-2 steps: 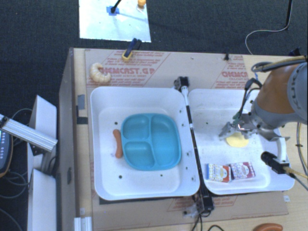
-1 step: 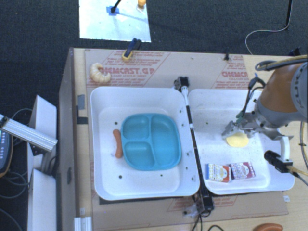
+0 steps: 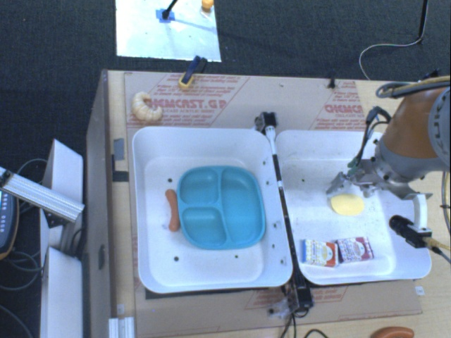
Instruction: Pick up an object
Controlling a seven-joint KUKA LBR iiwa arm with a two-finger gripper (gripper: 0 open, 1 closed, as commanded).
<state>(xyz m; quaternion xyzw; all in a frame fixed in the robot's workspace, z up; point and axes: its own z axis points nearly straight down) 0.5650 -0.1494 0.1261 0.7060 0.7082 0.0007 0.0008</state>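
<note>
On the surface's right white bin (image 3: 310, 153), the gripper (image 3: 352, 184), state untellable, is poised at twelve o'clock of the flat yellow disc (image 3: 347, 205); slippage is risked.

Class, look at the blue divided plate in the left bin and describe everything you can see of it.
The blue divided plate is a rounded rectangle that looks like smooth plastic, split into three compartments by raised ridges. It lies flat, slightly turned, near the middle of the left bin. A small orange sausage-like toy lies just beside its left edge.
</note>
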